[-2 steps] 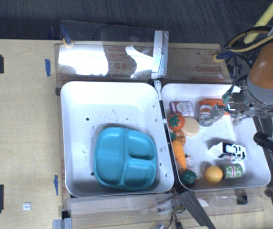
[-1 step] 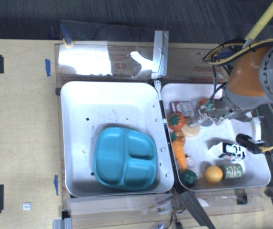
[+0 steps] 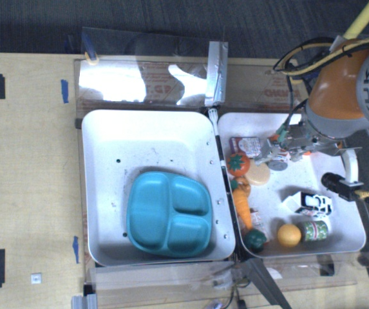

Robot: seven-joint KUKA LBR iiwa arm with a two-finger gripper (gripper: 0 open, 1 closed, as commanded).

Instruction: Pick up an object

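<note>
The task names no single object, so any of the small things in the right bin (image 3: 358,234) can serve. They lie mostly along its left wall and its near edge: a tomato (image 3: 238,163), a pale round disc (image 3: 259,174) just beside it, a carrot (image 3: 242,206) below these, a dark green round item (image 3: 256,239), an orange ball (image 3: 289,235) and a small green can (image 3: 315,230) touching or almost touching the ball, and a black and white object (image 3: 315,203) a little above the can. They look scattered loosely, probably dropped in without order, which leaves the middle of the bin floor bare. The gripper (image 3: 279,153) hangs over the upper part of this bin, near the disc and the tomato and next to a crumpled packet (image 3: 248,147). Whether its claw is spread or pressed together cannot be told, and nothing is seen between it. The left bin (image 3: 107,140) holds a blue divided tray (image 3: 169,214), well apart from the arm (image 3: 345,89).
</note>
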